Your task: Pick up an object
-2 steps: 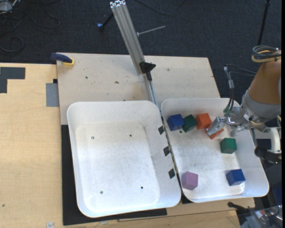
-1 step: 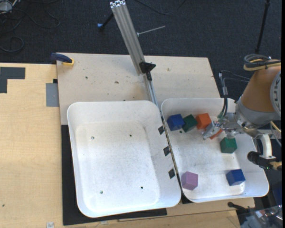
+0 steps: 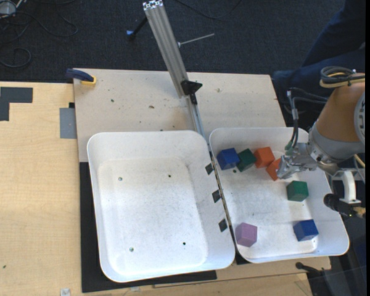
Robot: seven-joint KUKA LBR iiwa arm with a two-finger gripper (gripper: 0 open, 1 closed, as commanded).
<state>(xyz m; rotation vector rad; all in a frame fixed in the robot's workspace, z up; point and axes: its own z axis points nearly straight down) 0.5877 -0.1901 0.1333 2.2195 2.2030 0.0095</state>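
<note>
Over right bin (image 3: 333,248), arm (image 3: 342,119) bent down, claw (image 3: 286,168) beside orange block (image 3: 273,168)

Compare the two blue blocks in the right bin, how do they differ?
The upper blue block sits near the right bin's far left corner, touching a dark green block; the lower blue block sits alone near the bin's front right corner. The upper one belongs to a cluster with an orange block; the lower one has bare bin floor around it. Both are blue, similar-sized cubes resting on the floor.
</note>
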